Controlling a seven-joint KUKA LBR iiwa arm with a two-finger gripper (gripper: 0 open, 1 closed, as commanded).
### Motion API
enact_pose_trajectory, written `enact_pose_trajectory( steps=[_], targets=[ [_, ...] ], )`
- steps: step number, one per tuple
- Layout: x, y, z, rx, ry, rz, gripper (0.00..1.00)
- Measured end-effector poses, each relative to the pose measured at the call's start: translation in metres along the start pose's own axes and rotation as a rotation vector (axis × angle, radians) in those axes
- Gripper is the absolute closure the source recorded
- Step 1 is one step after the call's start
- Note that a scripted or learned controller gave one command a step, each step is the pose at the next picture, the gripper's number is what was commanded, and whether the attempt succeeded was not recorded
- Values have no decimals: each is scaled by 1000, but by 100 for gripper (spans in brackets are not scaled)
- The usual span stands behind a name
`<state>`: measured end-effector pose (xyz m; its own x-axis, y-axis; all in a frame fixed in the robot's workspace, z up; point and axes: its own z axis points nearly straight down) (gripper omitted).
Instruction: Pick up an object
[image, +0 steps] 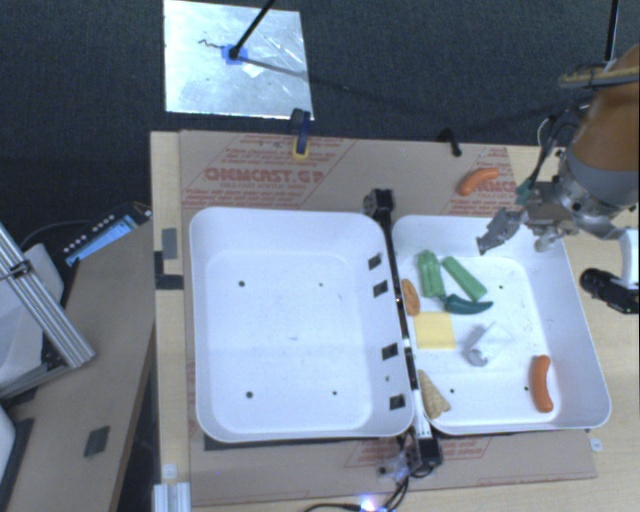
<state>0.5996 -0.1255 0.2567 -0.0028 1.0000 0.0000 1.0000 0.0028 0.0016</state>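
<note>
Over rt bin's far rim — hand hovering | fingers apart, holding nothing

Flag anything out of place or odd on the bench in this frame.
One orange sausage-shaped piece lies outside both bins, on the cardboard behind the right bin, while the other items sit inside that bin. A small tan piece rests right against the divider at the right bin's near-left corner. Nothing looks spilled or broken.

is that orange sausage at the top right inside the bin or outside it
Outside. The orange sausage lies on the brown board beyond the far rim of the right bin, apart from it, near the gripper.
</note>
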Motion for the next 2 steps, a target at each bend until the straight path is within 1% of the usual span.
enact_pose_trajectory(
  steps=[1, 2],
  targets=[
    [21, -5, 116, 11, 3, -2, 0],
    [-8, -13, 175, 2, -2, 3, 0]
  ],
)
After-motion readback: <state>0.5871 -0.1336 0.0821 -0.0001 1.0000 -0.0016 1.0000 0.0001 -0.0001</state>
